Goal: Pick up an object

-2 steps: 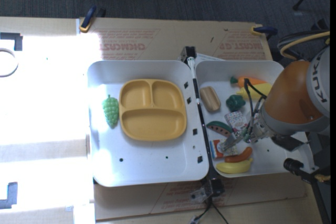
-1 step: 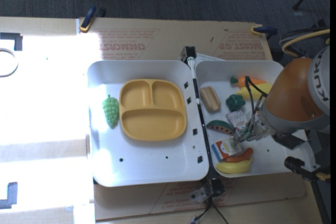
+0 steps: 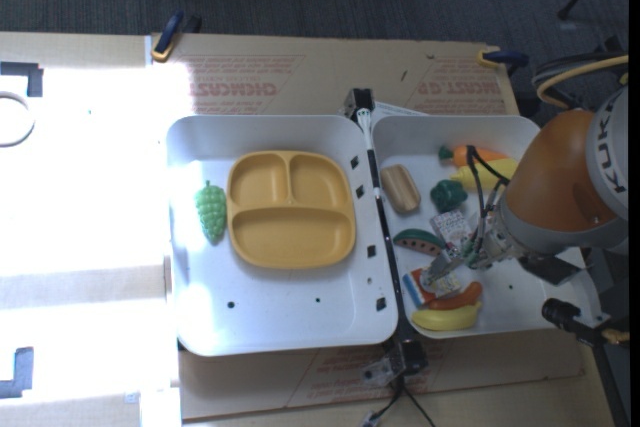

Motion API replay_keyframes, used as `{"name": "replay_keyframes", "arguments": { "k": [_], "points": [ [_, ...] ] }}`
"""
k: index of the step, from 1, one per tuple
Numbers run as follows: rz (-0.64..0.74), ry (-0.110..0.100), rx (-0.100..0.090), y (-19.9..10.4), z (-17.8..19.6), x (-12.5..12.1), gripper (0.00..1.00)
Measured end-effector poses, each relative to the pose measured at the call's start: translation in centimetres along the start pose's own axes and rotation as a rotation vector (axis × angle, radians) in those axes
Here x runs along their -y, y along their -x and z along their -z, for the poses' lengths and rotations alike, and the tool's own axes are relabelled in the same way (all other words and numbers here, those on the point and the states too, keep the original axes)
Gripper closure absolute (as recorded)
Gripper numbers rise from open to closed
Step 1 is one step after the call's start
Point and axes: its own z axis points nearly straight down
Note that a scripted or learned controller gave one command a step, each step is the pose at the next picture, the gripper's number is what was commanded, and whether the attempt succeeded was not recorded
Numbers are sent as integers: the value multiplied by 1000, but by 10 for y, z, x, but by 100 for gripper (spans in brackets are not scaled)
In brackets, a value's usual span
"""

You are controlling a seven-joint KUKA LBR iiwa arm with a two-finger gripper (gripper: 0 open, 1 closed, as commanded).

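My gripper (image 3: 440, 272) is low in the right bin (image 3: 520, 310), right over a cluster of toys near its front. Under it lie a yellow banana (image 3: 446, 318), a red-orange piece (image 3: 458, 296) and a small white card-like piece (image 3: 450, 226). A watermelon slice (image 3: 414, 240) lies just to its left. A tan bread loaf (image 3: 400, 187), a dark green vegetable (image 3: 448, 194) and an orange and yellow item (image 3: 478, 159) sit farther back. The fingers blend into the clutter.
The left bin (image 3: 290, 320) holds a yellow divided plate (image 3: 291, 208) and a green bunch of grapes (image 3: 210, 210) to its left. The arm's orange band (image 3: 560, 180) overhangs the right bin's right side. Cardboard lies under both bins.
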Motion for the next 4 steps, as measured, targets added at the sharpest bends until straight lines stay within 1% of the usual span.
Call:
{"name": "replay_keyframes", "arguments": {
  "k": [1,2,3,4],
  "points": [
    [79,-1,3,24,-10,-64,0],
    [78,-1,3,24,-10,-64,0],
    [139,-3,2,41,-11,-103,0],
    [419,-4,-1,56,-11,-94,0]
  ]
}}
